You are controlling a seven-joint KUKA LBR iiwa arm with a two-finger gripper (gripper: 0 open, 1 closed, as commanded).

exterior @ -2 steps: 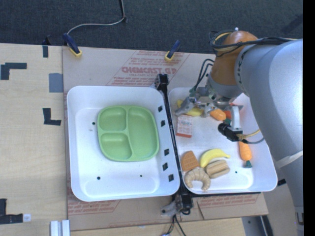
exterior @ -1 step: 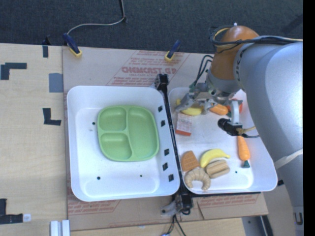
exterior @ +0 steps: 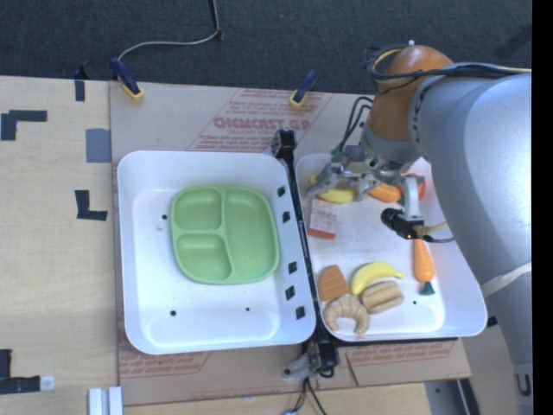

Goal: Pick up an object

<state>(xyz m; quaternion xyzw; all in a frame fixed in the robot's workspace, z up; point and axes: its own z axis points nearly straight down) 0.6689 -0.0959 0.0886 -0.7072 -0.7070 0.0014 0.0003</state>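
My gripper [exterior: 335, 178] hangs low over the back left corner of the right bin [exterior: 449, 318]. Directly under it lies a small yellow object [exterior: 337, 196], partly covered by the gripper; whether they touch is unclear. A red and white packet [exterior: 323, 220] lies just in front of that. An orange piece [exterior: 384, 193] sits to the gripper's right, below the wrist. A carrot [exterior: 422, 262] lies along the right side. At the front of the bin lie a banana [exterior: 377, 273], a bread slice [exterior: 332, 282], a bread roll [exterior: 383, 296] and a croissant [exterior: 348, 315].
The left bin [exterior: 143, 318] holds a green divided plate [exterior: 225, 234]. The black divider [exterior: 294, 232] between the bins runs just left of the gripper. The grey arm [exterior: 484, 162] covers the right bin's far right side. Clips [exterior: 128, 78] hold the cardboard at the back.
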